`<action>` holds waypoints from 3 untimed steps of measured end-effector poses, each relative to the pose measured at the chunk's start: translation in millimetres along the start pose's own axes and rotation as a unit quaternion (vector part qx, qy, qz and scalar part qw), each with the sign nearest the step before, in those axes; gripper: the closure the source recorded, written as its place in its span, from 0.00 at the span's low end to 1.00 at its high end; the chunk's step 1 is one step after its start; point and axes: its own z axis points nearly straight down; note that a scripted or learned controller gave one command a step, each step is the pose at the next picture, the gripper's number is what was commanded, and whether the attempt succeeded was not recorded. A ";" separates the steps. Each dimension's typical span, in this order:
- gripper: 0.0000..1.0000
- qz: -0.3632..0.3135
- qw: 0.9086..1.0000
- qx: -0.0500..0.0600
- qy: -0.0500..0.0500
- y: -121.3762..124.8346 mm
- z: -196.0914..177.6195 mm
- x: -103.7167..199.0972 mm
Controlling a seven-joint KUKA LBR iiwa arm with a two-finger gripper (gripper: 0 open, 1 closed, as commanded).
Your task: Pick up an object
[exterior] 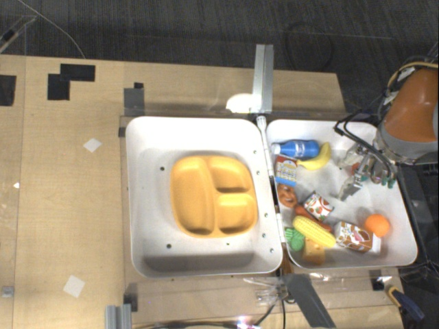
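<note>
- The grey arm with its orange band enters at the right of the frame, and its pincer hangs over the upper right part of the right-hand shallow white bin; nothing shows between its tips, but I cannot tell whether it stands wide or narrow.
- The pickable things all lie in that bin, left of and below the pincer in the frame.
- Nearest, by my judgement, is the small red-and-white printed carton, just down-left of the pincer, its long axis slanting from upper left to lower right.
- The yellow plastic banana lies up-left of the pincer, touching the blue plastic bottle, whose long axis runs left-right.
- The round orange ball sits below the pincer, slightly right, apart from its neighbours, so probably the easiest target.
- The yellow toy corn cob lies lower left, slanted, beside a red-patterned juice carton.
- The left-hand white bin holds a yellow divided plastic tray, well apart from the pincer.
</note>
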 end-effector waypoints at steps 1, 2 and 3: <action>0.00 0.102 0.995 0.002 0.007 40.5 0.1 -45.3; 0.00 0.092 0.996 -0.001 0.000 46.9 -0.5 10.8; 0.00 0.104 0.995 -0.001 -0.001 76.9 -1.1 24.5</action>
